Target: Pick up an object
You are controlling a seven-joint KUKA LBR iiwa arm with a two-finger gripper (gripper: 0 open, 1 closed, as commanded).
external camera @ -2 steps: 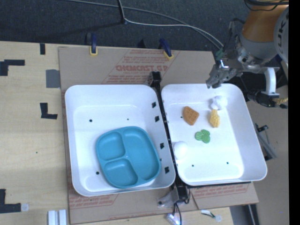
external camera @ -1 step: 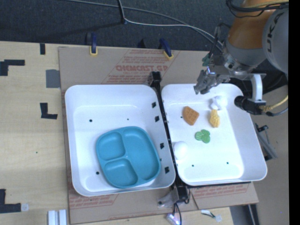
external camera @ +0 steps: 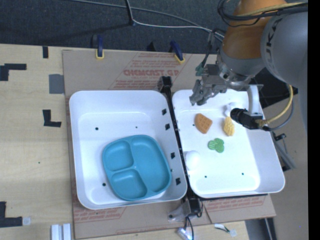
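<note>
My gripper [external camera: 199, 98] hangs over the far left part of the right bin [external camera: 250, 184], fingers pointing down and nothing visible between them. Just below it lies an orange-brown wedge-shaped piece [external camera: 203, 123]. A yellow corn-like piece [external camera: 229, 126] lies to its right, and a small green leafy piece [external camera: 216, 145] sits nearer the bin's middle. A white round object [external camera: 192, 158] rests against the bin's left wall. The gripper is above and apart from all of them.
The left bin [external camera: 90, 114] holds a blue divided plate [external camera: 136, 167] in its near half. A black divider edge [external camera: 172, 129] runs between the bins. A black cable fitting [external camera: 245, 118] on the arm hangs over the right bin's far right side.
</note>
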